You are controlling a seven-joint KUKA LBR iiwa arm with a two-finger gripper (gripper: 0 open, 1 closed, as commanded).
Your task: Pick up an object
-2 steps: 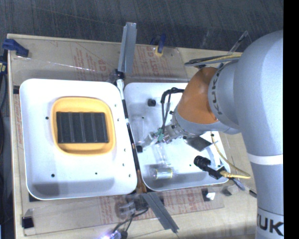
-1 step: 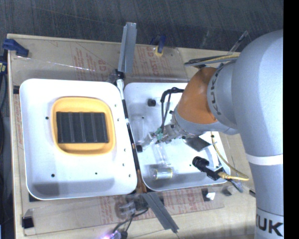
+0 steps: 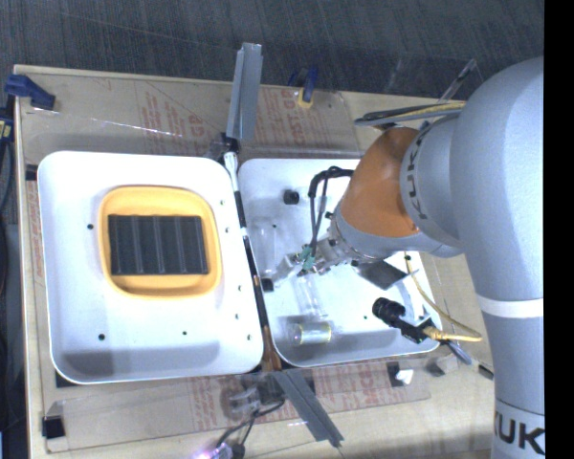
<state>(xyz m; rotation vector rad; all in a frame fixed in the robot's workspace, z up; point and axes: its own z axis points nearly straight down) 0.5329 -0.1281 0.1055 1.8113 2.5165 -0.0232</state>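
You have the gripper (image 3: 308, 277) low inside the right bin (image 3: 268, 185), near its middle, with the arm (image 3: 478, 189) covering much of that bin's far side. From this slant you cannot tell whether the gripper is apart or together, and nothing visible sits clamped in it, so don't count anything as held.

The closest candidate is a small silver cylinder (image 3: 311, 332), lying on its side near the bin's front wall, just below the gripper and apart from it. A tiny black piece (image 3: 290, 197) rests toward the back of the same bin, well clear of the gripper. In the left bin (image 3: 67, 256) a yellow-rimmed tray (image 3: 159, 242) with a dark ribbed centre lies flat, far from the action.

Here is what could trip you up, judging from how things lie:

- The cylinder looks smooth and round, so it will likely roll if touched off-centre and skate away rather than be caught.
- It lies near the front wall, so a descent over it risks striking the rim or the sloped side.
- A close at the gripper's present spot would probably catch only air, because the cylinder is offset toward the front.
- The wrist hides part of the bin, so anything under it is unknown to you.

Treat the pick as not yet made. It will want a shift toward the front wall and a grip squarely across the cylinder's axis.
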